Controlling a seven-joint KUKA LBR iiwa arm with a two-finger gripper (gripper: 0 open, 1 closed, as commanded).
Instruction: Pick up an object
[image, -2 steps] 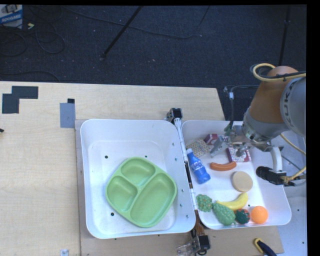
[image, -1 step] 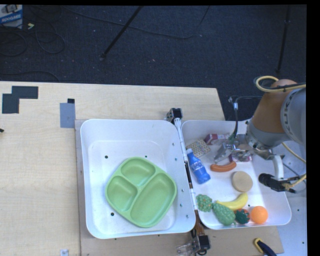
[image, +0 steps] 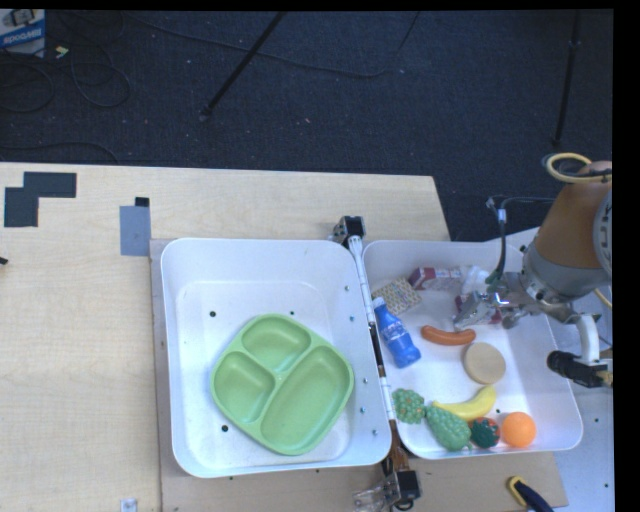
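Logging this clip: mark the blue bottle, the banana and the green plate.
blue bottle (image: 397, 338), camera view, mid-body.
banana (image: 468, 405), camera view, middle of its curve.
green plate (image: 316, 385), camera view, largest compartment.

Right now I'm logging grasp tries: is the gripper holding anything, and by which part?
Nothing is held. The gripper hangs in the right bin just above the sausage, with nothing between its fingers.

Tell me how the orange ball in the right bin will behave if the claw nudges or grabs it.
The orange ball looks round and smooth, so it probably rolls on a nudge. It sits near the bin's front wall beside a small red and green toy, which may stop it quickly. Its curved surface could slip from a two-finger pinch unless gripped across the middle.
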